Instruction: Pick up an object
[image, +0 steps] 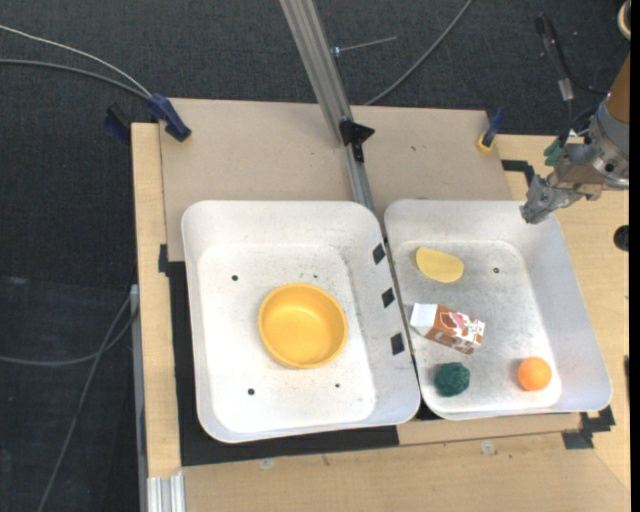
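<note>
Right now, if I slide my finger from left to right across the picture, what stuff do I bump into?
Blue clamp → yellow bowl → small carton → orange ball → gripper. I skipped the yellow flat piece and the green ball, since they sit right above and below the carton.

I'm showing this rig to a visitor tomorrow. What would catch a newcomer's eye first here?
Probably the round yellow plastic bowl, alone in the middle of the left white bin. Next, the small orange ball in the right white bin's near corner, with the grey gripper poised over its far rim.
</note>
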